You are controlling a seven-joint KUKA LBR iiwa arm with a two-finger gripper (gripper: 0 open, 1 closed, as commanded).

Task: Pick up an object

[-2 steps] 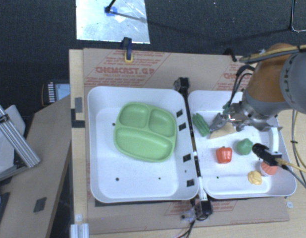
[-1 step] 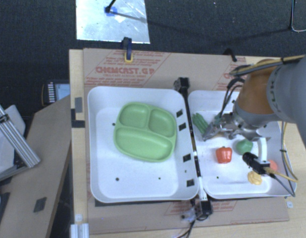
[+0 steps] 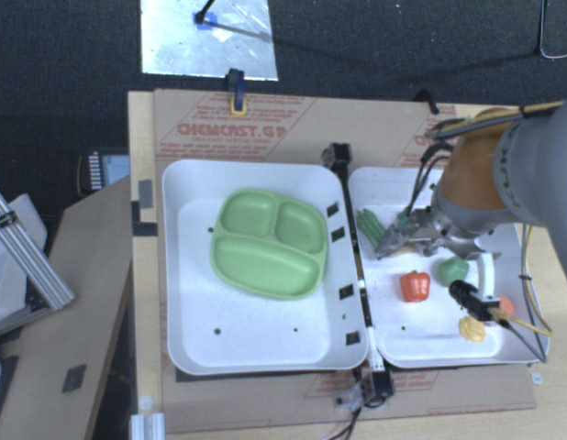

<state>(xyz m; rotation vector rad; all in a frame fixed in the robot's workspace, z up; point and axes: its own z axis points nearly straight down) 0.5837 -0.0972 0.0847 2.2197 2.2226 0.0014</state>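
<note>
The end effector (image 3: pixel 391 242) is seen low in the right bin (image 3: pixel 430 351), at its left side, just beside a green elongated object (image 3: pixel 370 222) that lies near the divider between the two bins. Whether its fingers are apart or together cannot be told from this view, and nothing is seen clamped between them.

For the step in hand, a grasp on the green object seems intended; it is best done with the object centred under the tool and a straight descent, so that the object is not pushed against the bin wall.

Further out, a red pepper-like object (image 3: pixel 414 286), a pale green piece (image 3: pixel 452 269) and a yellow piece (image 3: pixel 472 328) are found in the same bin. A green divided plate (image 3: pixel 268 243) is held in the left bin (image 3: pixel 187 337) on the counter (image 3: pixel 265 122).
</note>
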